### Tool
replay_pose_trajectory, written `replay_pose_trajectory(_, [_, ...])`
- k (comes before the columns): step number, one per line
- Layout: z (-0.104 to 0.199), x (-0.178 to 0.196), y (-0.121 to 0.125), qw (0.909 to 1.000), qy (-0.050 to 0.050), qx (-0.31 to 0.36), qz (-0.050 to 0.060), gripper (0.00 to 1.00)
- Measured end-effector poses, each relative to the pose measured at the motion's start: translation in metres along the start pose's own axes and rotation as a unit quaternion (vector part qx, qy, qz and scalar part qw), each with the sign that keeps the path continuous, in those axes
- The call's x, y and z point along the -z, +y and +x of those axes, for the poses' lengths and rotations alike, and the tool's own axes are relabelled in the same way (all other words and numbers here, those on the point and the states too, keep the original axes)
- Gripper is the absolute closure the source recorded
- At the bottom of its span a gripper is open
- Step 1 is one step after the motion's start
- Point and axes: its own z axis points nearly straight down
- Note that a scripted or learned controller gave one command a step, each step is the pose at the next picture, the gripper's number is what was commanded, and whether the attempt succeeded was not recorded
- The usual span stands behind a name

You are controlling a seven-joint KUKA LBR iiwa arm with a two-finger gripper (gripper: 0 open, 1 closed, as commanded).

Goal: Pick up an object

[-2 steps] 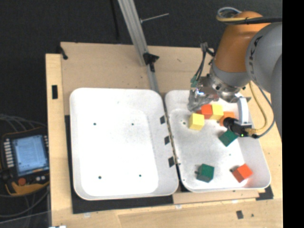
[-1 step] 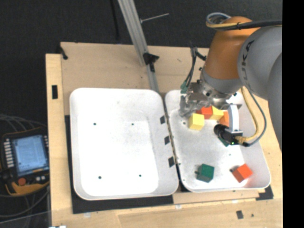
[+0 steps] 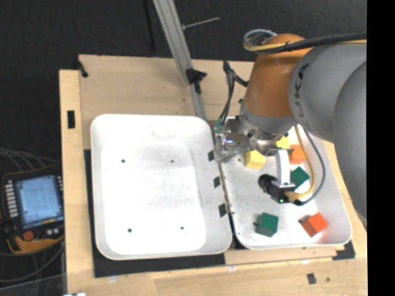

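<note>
Bench, right bin [image 3: 290, 243]: gripper [image 3: 237, 143] low at far-left corner, just beside yellow block [image 3: 254, 160]; jaw state — can't tell; nothing visibly lifted; pick not yet done.

End effector [image 3: 229, 142] low over right bin [image 3: 285, 242], perhaps beside yellow block [image 3: 254, 160].

Bright, even light washes out the left bin [image 3: 148, 184]; focus slightly soft.
</note>
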Motion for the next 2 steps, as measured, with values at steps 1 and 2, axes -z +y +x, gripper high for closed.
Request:
replay_pose_trajectory(1, [0.037, 0.009, -0.022, 1.0000, 0.001, 0.001, 0.000, 1.00])
replay_pose_trajectory(2, [0.075, 0.001, -0.053, 1.0000, 0.000, 0.000, 0.001, 1.00])
